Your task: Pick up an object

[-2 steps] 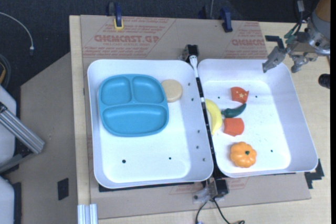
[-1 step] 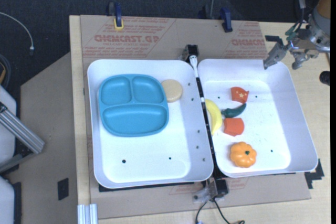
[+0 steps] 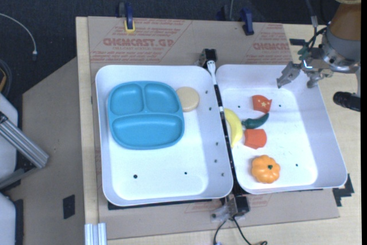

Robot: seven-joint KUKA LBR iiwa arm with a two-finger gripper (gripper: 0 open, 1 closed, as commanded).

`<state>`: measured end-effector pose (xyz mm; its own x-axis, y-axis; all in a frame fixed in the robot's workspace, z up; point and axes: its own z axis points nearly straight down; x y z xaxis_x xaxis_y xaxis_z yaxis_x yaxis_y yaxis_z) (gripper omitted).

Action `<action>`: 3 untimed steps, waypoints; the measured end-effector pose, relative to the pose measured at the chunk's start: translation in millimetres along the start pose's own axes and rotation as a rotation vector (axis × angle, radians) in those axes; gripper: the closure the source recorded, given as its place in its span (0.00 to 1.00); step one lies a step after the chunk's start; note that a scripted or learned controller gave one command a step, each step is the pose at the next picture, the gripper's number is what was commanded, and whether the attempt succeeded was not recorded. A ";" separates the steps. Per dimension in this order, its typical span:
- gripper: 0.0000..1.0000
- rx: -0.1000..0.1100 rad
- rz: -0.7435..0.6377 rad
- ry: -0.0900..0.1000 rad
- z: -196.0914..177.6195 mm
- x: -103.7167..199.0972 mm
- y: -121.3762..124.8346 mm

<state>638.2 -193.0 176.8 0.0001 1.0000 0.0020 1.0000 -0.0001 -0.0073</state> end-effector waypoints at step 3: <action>1.00 -0.010 -0.001 -0.004 80.4 -1.1 3.1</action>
<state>640.7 -193.9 96.4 -0.0013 1.0000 -0.0015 1.0000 0.0013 0.0026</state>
